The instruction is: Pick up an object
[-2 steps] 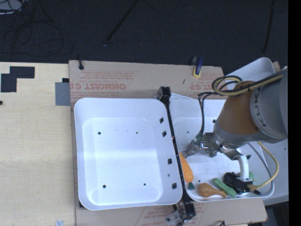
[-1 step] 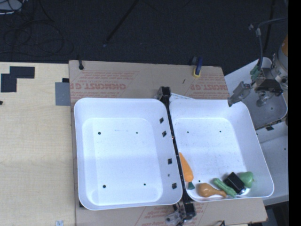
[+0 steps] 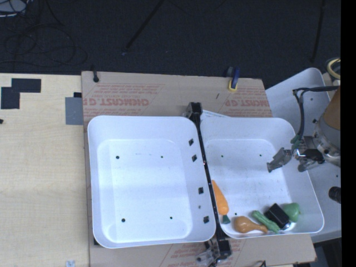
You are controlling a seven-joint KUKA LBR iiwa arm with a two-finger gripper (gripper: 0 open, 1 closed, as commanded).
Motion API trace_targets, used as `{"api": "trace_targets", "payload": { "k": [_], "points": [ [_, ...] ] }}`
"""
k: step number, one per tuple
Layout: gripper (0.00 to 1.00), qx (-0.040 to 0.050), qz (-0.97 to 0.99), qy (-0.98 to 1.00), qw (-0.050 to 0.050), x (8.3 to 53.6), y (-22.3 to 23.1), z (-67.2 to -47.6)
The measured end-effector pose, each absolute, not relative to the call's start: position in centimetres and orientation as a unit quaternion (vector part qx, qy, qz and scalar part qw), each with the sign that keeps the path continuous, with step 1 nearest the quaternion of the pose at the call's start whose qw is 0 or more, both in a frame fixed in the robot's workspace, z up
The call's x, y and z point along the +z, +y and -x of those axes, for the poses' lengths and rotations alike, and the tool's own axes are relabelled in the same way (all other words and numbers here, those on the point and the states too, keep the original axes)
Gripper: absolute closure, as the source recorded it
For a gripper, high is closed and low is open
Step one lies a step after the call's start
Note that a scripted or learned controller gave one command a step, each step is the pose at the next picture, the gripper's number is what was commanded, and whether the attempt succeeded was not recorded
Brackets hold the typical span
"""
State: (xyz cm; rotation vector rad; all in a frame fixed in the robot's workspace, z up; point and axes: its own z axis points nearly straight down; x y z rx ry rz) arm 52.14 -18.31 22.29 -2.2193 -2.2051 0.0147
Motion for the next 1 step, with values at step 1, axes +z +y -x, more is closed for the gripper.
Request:
{"api": "trace_targets", "payload": {
  "k": [1],
  "points": [
    [0.00,0.0002,0.707,-0.707,-0.001,9.82,-10.55,-51.49]
  ]
}}
